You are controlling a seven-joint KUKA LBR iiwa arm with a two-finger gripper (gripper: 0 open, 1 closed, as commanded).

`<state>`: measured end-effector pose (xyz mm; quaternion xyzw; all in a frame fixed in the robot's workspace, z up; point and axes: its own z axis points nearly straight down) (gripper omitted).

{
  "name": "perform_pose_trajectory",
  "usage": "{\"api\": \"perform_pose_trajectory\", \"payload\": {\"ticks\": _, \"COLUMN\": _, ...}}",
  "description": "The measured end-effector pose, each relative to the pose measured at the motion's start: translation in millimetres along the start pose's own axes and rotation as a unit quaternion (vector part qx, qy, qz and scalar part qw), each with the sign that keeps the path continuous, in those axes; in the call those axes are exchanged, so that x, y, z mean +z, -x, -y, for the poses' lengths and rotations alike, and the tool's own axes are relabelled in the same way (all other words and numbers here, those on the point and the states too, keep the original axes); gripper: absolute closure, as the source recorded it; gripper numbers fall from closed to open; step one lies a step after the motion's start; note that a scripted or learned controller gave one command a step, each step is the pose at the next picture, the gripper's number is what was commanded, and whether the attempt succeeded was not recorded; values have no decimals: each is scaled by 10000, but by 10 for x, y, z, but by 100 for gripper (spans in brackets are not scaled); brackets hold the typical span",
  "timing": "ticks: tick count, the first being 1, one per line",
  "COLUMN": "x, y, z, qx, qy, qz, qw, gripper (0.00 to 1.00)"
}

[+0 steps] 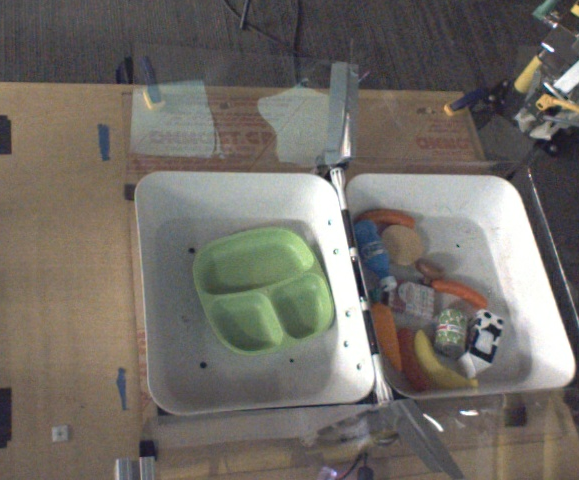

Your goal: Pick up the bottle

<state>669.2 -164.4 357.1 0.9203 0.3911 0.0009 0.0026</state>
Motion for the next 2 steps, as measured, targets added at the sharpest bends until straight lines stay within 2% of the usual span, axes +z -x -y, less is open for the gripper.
{"api": "perform_pose_trajectory", "payload": {"ticks": 1, "x": -29, "y": -77, "z": 160, "qx": 2662, "qy": -20, "qz": 3, "qw": 9639, "gripper": 100}}
{"api": "perform_pose_trajectory", "payload": {"ticks": 2, "x": -106, "y": -104, "z": 311, "qx": 2057, "qy": -39, "qz": 15, "qw": 9786, "gripper": 100}}
